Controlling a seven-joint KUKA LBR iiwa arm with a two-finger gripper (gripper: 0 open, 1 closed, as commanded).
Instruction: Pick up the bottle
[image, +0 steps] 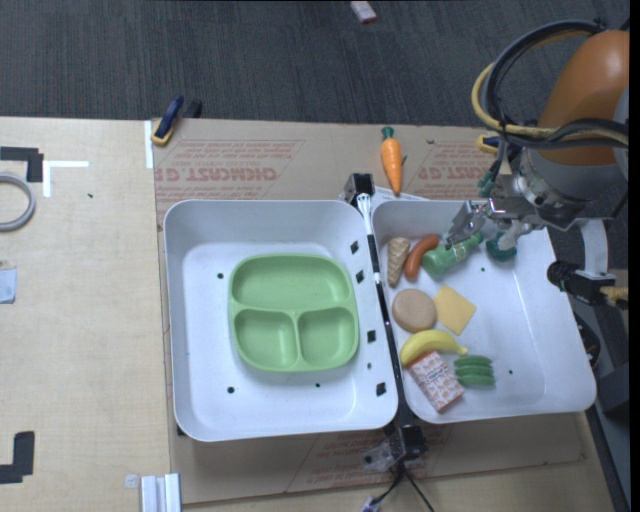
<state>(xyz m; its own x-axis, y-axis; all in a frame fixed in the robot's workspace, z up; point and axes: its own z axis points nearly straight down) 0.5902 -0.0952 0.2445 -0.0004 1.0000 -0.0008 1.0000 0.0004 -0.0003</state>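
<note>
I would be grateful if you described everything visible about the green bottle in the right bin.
The bottle is green, glossy and plastic-looking. It lies on its side at a slant near the far end of the right bin, its wider end toward the sausage, which it seems to touch, and its narrower end up toward the gripper. The gripper sits right at that upper end; whether it actually grips the bottle is unclear.

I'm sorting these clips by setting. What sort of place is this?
Most likely a robotics lab bench set up for pick-and-place trials. Two white bins sit side by side on cardboard, a green divided plate lies in one, toy food such as a banana in the other, and an arm's gripper reaches in.
</note>
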